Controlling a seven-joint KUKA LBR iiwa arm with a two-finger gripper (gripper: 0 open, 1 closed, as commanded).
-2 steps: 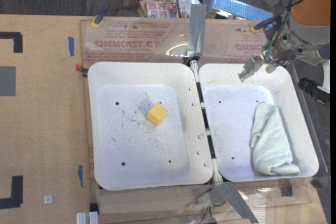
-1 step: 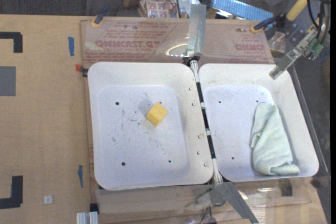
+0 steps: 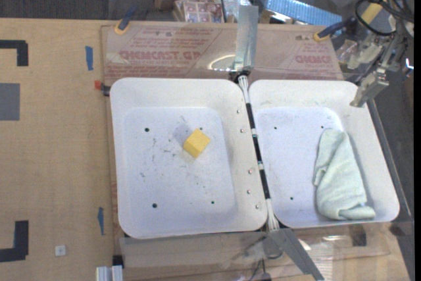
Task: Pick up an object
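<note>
Gripper: the gripper [image 3: 366, 90] hangs over the far right corner of the right bin [image 3: 296, 116]. I cannot tell how it is set; it holds nothing that can be seen.
Nearest thing: the pale green cloth [image 3: 339, 176] lies in the right bin, on the near side of the gripper and slightly to its left, close by.
Cloth axis: its long side runs from far to near, almost along the bin's right wall; the near end is bunched and thicker.
Other thing: the yellow block [image 3: 196, 143] sits in the left bin [image 3: 131, 102], well apart from the gripper, far to its left and nearer to the camera, across the divider between the bins.
Judgement: the cloth seems the shorter reach for the one arm.
Hard to see: the wrist is cut off at the picture edge and mixes with cables and clutter behind the tabletop [image 3: 52, 141].
</note>
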